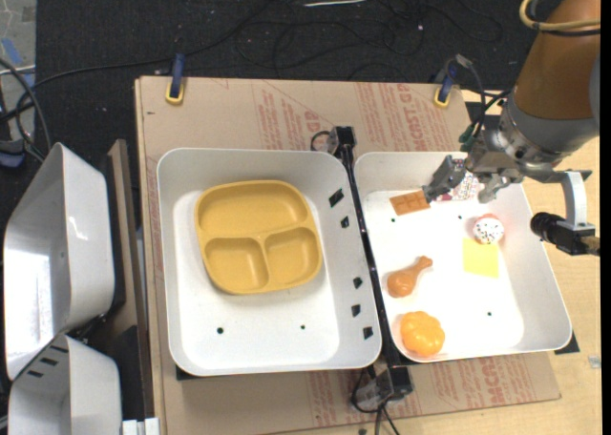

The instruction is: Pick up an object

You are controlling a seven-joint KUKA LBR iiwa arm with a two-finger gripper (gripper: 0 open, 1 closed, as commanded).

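The gripper (465,178) hovers over the right bin's (544,328) far edge, fingers spread and holding nothing. Just beside it — toward the left bin — lies the orange cracker (409,203), the nearest object, its long axis slanting toward the fingers.

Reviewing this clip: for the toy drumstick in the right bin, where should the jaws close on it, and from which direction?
Probably on the drumstick's narrow handle end, which points up and right, coming straight down from above. It lies flat and tilted, apart from the orange pepper and the yellow square, so the jaws should straddle the thin shaft across its width.
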